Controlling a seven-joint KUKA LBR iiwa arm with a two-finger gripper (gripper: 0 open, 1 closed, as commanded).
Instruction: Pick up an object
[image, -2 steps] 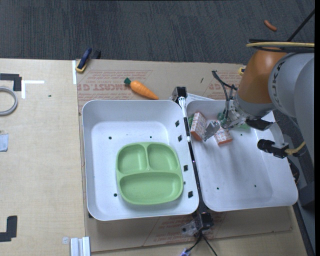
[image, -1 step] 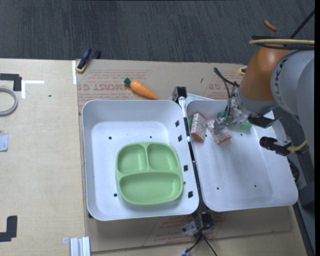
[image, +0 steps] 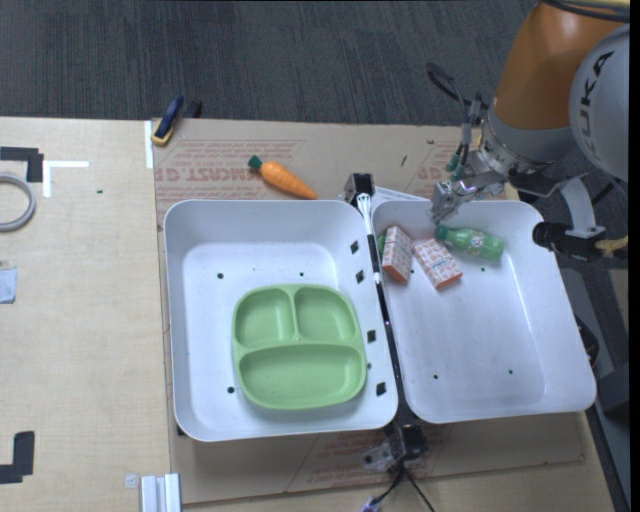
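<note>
1. A roll of tape lies at the far left edge of the counter, well apart from both bins.
2. A blue-and-yellow marker rests near the counter's back edge.
3. A toy carrot lies on the cardboard sheet, just behind the left bin.
4. The left bin holds a green divided plate, lying flat toward its front.
5. In the right bin, near the back left corner, a small reddish carton sits beside a checkered box, the two close together.
6. A green bottle lies on its side just right of the checkered box.
7. The gripper hangs above the back of the right bin, near the bottle and apart from it; whether it is spread or pressed together I cannot tell.
8. The grey arm with its orange band enters from the upper right.
</note>
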